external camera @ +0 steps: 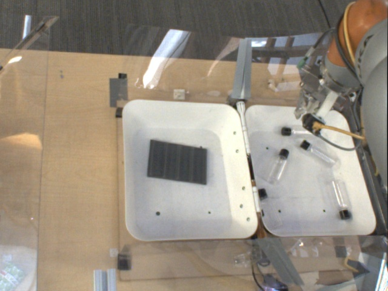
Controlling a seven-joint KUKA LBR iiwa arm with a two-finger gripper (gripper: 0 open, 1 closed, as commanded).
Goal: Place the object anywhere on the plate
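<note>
A dark ribbed rectangular plate [177, 162] lies flat in the middle of the left bin [139, 223]. Several clear vials with black caps lie in the right bin [364, 226]: one [279, 164] left of centre, one [317, 151] slanted near the middle, one [339, 197] at the front right. A short one [290, 131] lies near the back. My gripper [302, 110] hangs over the back right part of the right bin, just above and right of the short vial. Nothing shows in its grasp.
A small black cap [262, 193] sits at the right bin's left wall. A raised divider [247, 156] separates the two bins. The grey arm with its orange band [361, 17] comes in from the upper right corner.
</note>
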